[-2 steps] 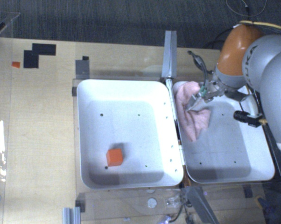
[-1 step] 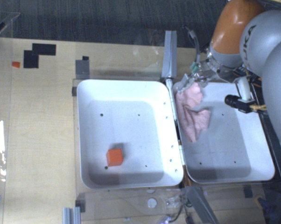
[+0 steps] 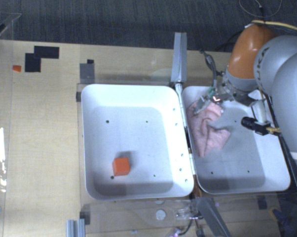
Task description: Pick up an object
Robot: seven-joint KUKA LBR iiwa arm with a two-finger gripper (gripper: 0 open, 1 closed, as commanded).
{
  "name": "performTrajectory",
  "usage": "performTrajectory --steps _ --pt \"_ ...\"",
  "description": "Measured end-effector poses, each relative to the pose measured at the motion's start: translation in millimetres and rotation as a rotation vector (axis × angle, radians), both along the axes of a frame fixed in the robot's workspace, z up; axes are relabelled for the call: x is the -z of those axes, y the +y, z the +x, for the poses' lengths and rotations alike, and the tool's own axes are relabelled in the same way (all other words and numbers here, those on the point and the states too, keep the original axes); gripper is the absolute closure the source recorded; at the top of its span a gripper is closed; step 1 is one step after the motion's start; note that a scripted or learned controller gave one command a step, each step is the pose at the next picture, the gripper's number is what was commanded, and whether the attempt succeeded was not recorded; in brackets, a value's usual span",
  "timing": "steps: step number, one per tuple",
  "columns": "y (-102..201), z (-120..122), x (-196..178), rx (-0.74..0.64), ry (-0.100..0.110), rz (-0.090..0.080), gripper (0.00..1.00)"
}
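Observation:
A crumpled pink cloth (image 3: 207, 132) lies in the left half of the right bin (image 3: 247, 181), its upper end bunched up toward the gripper. My gripper (image 3: 207, 101) sits at the bin's far left corner, right at the top edge of the cloth and touching or nearly touching it. The grey arm with its orange band (image 3: 247, 48) comes in from the upper right. A small orange cube (image 3: 121, 166) rests on the floor of the left bin (image 3: 129, 89), near its front, far from the gripper.
A grey metal bar (image 3: 178, 58) stands behind the seam between the two bins. Black blocks (image 3: 40, 57) and a tiny orange marker (image 3: 17, 68) lie on the wooden bench at far left. A black cable fitting (image 3: 257, 126) hangs over the right bin.

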State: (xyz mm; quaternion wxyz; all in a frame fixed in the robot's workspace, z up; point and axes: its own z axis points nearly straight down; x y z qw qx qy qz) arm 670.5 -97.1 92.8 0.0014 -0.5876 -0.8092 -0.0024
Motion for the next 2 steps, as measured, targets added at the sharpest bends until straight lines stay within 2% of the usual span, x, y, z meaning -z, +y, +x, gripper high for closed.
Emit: performTrajectory --steps 1,2 --pt "-0.5 3.3 -12.9 -0.005 -0.017 -0.007 1.00" --pt "27.7 0.5 -94.8 -0.055 -0.011 -0.007 1.00"
